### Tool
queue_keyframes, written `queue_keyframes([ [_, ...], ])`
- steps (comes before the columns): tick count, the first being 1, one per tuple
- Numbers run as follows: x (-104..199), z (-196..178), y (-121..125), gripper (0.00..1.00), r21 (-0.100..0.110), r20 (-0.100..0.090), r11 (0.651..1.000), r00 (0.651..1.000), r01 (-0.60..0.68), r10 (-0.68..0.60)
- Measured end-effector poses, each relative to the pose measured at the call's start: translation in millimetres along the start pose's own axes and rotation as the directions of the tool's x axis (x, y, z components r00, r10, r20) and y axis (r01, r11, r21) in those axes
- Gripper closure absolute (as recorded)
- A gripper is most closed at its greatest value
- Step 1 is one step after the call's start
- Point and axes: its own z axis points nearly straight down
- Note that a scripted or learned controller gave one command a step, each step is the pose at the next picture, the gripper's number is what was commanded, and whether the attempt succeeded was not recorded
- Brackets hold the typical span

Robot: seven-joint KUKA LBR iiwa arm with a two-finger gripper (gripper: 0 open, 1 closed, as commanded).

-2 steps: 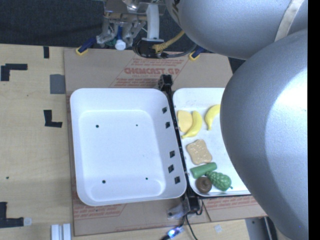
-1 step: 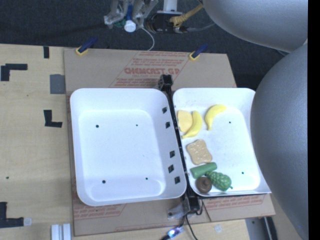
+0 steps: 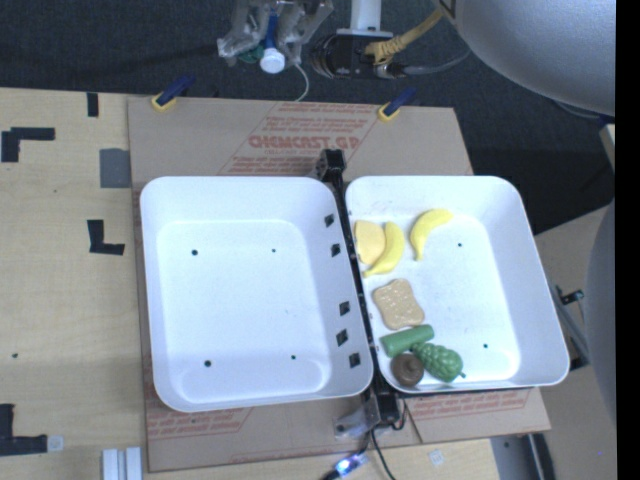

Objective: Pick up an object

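The gripper hangs beyond the far edge of the counter, well apart from both bins; whether it is apart or together I cannot tell. It holds nothing visible.

All the candidates lie in the right white plastic bin, crowded toward its inner wall, probably where they slid. They are a curved yellow toy banana, two yellow slices, a tan waffle-patterned square, a smooth green cylinder, a knobbly green lump and a brown disc.

The banana lies most apart, likely easiest to grasp.

The end effector is cut off by the top edge, its fingers too cluttered to read.
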Motion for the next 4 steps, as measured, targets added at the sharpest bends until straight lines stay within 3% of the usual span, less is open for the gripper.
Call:
queue_keyframes([
  [1,-0.1,4.0,1.6,0.0,0.004,0.003,1.0,1.0,-0.002,0.002],
  [2,0.8,-6.2,1.5,1.0,0.004,0.004,1.0,1.0,0.001,-0.001],
  [3,0.7,-5.6,1.6,0.0,0.005,0.004,1.0,1.0,0.0,0.0],
  [4,1.6,-15.6,1.6,1.0,0.005,0.005,1.0,1.0,0.002,-0.002],
])
